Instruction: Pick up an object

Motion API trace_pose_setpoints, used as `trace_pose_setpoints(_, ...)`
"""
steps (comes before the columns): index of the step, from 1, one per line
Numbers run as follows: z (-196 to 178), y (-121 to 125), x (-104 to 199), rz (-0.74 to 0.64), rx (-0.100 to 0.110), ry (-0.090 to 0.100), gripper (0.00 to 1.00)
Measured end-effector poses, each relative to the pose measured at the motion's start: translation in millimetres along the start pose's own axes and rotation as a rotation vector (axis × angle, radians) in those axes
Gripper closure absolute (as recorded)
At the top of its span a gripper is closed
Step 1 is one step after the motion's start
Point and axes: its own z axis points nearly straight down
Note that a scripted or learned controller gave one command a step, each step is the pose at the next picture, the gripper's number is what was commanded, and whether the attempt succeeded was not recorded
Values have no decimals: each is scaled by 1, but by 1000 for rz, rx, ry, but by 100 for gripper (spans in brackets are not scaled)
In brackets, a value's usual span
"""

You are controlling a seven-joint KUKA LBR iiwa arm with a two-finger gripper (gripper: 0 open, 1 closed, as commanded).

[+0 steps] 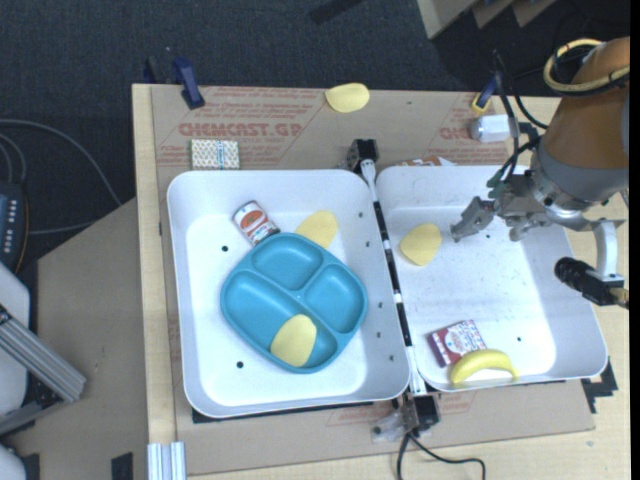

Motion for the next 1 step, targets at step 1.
trace_pose_setpoints(1, 100, 22, 26, 0, 2, 1, 0)
